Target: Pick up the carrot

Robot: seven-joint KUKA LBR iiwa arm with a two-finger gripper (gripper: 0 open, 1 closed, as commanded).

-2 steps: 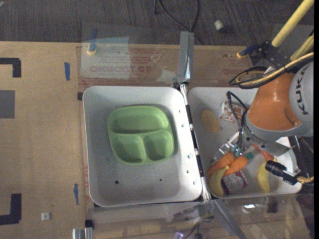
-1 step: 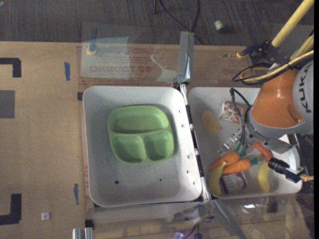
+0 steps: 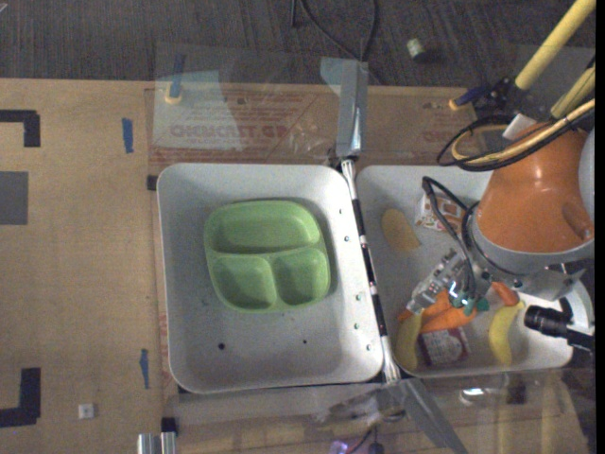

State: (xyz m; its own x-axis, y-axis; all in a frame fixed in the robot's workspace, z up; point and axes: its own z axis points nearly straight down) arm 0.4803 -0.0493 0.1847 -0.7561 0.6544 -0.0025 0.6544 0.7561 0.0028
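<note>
The orange carrot (image 3: 445, 313) lies in the right bin (image 3: 378, 192) near its front, between a yellow banana-like piece (image 3: 408, 340) and a red packet (image 3: 442, 347). My gripper (image 3: 467, 294) hangs low over the bin, right at the carrot's upper right end and touching or almost touching it. The arm's grey and orange wrist (image 3: 534, 206) hides the bin's right part. Another small orange piece (image 3: 508, 293) shows just right of the gripper.
The left bin (image 3: 180, 282) holds a green three-part tray (image 3: 268, 253). In the right bin there are also a tan oval item (image 3: 400, 231), a printed packet (image 3: 437, 218) and a second yellow piece (image 3: 505, 335). Cables hang by the arm.
</note>
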